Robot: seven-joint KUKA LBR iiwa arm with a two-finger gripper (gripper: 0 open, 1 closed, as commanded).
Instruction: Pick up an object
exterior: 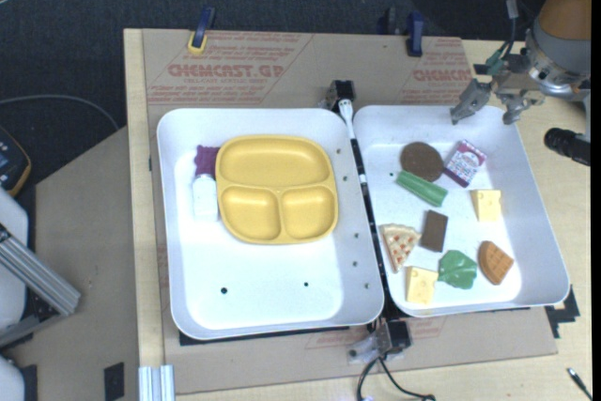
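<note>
Below my gripper (489,106), whose jaws stand wide and hold nothing, lies the pink packet (464,162), slightly leftward.

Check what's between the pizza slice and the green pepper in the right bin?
The brown chocolate bar sits above the gap between pizza slice and green pepper; a yellow cheese cube lies just below it.

The grey KUKA arm (563,42) carries a broad orange band (569,9) above its wrist, with a pale ring beneath it. A thin dark cable (508,0) runs alongside. Its metal two-finger end effector (490,108) has slim grey fingers (466,106).
</note>
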